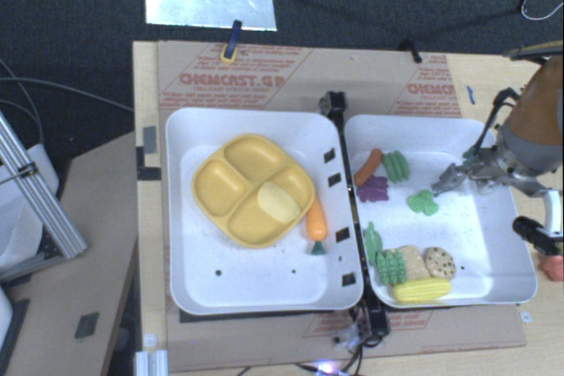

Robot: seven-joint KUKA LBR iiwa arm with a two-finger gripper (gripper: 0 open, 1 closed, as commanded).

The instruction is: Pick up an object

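While hand point(443, 180) hovers open, nothing gripped, near broccoli point(424, 203), bare floor lies toward right bin point(493, 233) edge.

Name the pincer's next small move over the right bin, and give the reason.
Probably ease the pincer a little further left and down: it hangs just right of the green toy, which lies alone on the right bin's floor, with nothing between its tips.

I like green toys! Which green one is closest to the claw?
The small green piece lying alone mid-bin, just left of the claw. The other green toys sit farther away.
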